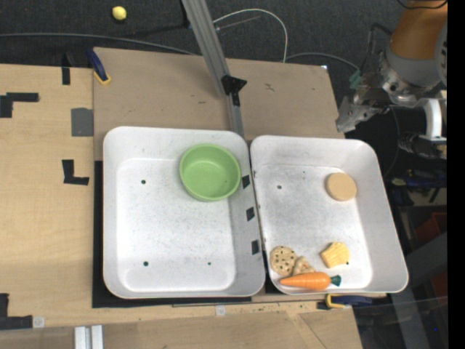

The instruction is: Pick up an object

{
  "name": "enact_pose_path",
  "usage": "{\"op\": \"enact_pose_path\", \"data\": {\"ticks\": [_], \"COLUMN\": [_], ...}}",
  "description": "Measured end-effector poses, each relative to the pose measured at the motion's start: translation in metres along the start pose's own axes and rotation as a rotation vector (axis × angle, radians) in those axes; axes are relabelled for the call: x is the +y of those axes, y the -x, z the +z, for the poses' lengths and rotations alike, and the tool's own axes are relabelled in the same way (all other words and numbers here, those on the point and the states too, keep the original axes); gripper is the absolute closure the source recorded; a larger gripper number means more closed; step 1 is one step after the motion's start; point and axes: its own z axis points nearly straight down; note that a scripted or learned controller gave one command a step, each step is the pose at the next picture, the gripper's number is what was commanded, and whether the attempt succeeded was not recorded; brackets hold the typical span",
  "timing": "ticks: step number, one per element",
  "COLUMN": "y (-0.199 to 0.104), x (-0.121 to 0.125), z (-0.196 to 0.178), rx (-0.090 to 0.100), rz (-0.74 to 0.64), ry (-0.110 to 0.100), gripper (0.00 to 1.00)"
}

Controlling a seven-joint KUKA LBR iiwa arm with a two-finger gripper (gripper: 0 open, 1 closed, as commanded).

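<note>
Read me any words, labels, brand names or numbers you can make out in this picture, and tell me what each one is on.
None can be read.
The green bowl, the carrot, the cookie and the round tan piece carry no print.
The small dark marks on the left bin and right bin are specks, not letters.
The black tape pieces on the bench form no characters.
</note>
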Motion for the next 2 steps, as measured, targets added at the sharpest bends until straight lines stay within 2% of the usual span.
{"op": "enact_pose_path", "data": {"ticks": [2], "y": [-0.095], "x": [0.014], "z": [0.018], "rx": [0.002], "rz": [-0.004], "ry": [-0.003], "gripper": [1.00]}}
